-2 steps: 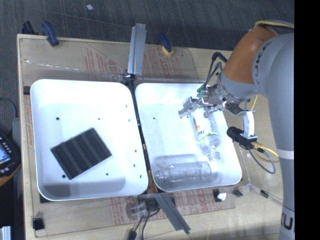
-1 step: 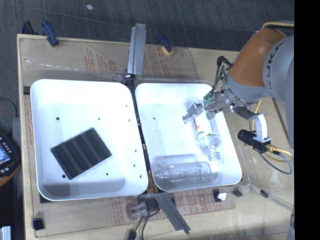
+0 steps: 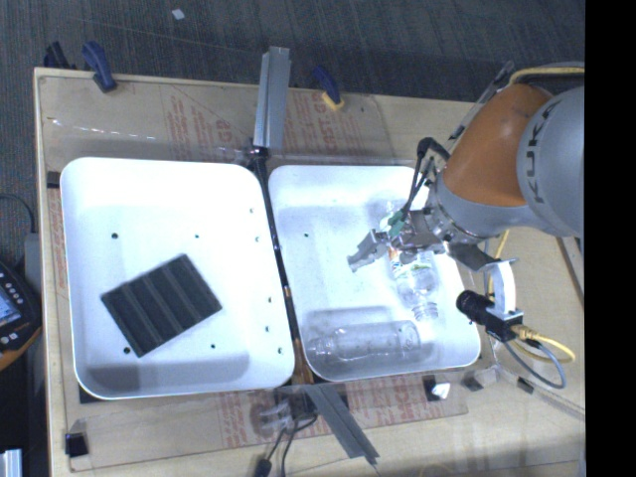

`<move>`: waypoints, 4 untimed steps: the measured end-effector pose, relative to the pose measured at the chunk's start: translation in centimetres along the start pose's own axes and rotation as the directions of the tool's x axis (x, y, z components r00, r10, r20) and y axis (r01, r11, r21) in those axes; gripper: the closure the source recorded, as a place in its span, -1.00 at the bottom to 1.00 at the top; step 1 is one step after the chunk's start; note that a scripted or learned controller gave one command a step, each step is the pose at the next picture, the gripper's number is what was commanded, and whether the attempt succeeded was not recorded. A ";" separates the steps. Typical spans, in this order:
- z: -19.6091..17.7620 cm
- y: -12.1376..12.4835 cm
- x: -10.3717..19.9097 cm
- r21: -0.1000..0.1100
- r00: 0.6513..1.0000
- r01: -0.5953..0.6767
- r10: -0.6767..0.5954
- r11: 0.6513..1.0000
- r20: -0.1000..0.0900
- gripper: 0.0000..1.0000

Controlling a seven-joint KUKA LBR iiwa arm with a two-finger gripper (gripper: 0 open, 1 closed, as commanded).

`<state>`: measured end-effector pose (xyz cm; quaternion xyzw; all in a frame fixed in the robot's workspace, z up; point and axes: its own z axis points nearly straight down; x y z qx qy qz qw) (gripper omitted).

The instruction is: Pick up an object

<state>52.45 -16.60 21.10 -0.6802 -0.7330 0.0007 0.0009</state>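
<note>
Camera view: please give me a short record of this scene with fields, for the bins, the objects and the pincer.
left bin: holds a dark ribbed slab, lying flat
right bin: holds a clear plastic bottle on its side near the front wall, and a smaller clear bottle under the arm
arm: grey with orange band, over the right bin
pincer: low over the right bin, beside the smaller bottle; grasp cannot be judged

arm (image 3: 517,162) reaching in, hand (image 3: 383,248) lowered
</note>
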 end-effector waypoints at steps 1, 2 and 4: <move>3.2 3.9 -4.3 0.001 1.000 -0.012 0.012 1.000 0.000 -1.00; 3.2 3.9 -4.2 0.001 1.000 -0.011 0.011 1.000 0.000 -1.00; 6.7 5.8 -4.7 0.002 1.000 0.008 -0.008 1.000 0.000 -1.00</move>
